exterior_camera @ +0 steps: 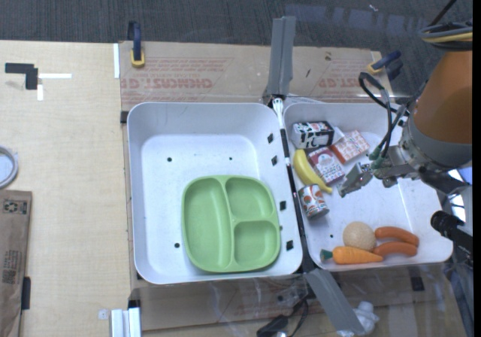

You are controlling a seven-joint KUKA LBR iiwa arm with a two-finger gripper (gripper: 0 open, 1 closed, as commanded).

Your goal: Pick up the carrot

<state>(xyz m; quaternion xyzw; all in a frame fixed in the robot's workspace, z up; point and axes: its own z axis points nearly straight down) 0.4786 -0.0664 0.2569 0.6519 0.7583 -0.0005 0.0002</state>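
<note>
The arm (443, 113) is reaching in from the right and is hanging over the right bin (432, 256). The gripper (359, 179) is sitting above the middle of that bin, and nothing is showing between its fingers; whether they are apart or together cannot be told from this view.

The carrot (355, 256) is lying flat near the front wall of the right bin, with its green end pointing left. A round tan ball (359, 235) is resting just behind the carrot, and two sausages (396, 242) are lying just to its right. The carrot is sitting well apart from the gripper.

A banana (304, 168), a small can (314, 201), a black-and-white carton (313, 133) and red-and-white packets (340, 155) are crowding the left and rear part of the right bin.

The left bin (150, 170) is holding a green divided plate (231, 223), which is lying flat toward the front.
</note>
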